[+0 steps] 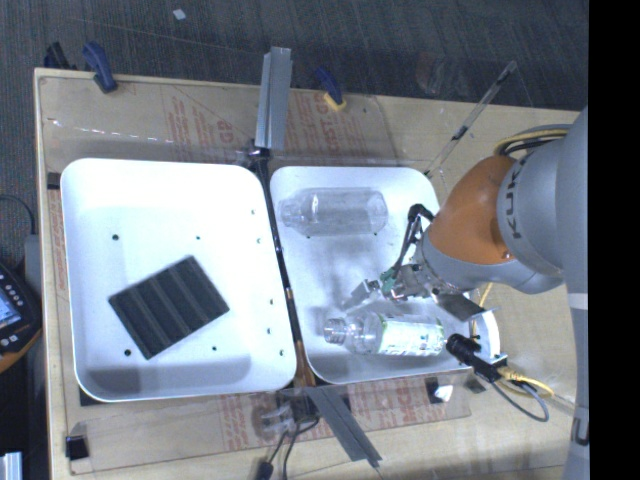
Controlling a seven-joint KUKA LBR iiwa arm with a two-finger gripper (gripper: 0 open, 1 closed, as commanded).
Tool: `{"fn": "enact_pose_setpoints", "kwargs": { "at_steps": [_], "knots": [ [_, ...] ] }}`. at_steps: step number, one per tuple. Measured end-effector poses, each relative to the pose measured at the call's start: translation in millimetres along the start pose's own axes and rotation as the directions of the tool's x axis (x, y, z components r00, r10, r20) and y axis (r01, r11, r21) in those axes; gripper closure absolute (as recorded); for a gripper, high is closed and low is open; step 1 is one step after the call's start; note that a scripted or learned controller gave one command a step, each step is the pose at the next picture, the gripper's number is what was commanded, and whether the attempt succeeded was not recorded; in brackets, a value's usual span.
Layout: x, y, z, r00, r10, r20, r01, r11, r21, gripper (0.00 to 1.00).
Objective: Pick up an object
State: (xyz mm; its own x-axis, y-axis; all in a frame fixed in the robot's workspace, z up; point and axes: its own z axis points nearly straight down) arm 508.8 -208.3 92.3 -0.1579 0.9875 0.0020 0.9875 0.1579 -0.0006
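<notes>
Finger [378, 287] spread can't be told; near bottle [385, 335], light, slippery, is best gripped mid-body.

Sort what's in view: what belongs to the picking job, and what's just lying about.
Job:
gripper, over the right bin
clear bottle, at the bin's far end
labelled bottle, at its near end
black ribbed pad, in the left bin

Lying about:
blue clamps
handheld controller

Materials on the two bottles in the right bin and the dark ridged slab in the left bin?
Upper clear bottle: looks like thin transparent plastic, glossy; the bin floor shows through. Lower clear bottle with a label: same plastic look, with a pale label, maybe paper or film. Dark ridged rectangular slab: matte, likely rubber or foam; parallel grooves.
</notes>
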Motion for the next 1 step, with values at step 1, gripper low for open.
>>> {"fn": "enact_pose_setpoints", "kwargs": {
  "at_steps": [1],
  "knots": [
    [29.5, 59.4, -46.3, 0.993, -0.115, 0.001, 0.115, 0.993, 0.001, 0.0]
  ]
}}
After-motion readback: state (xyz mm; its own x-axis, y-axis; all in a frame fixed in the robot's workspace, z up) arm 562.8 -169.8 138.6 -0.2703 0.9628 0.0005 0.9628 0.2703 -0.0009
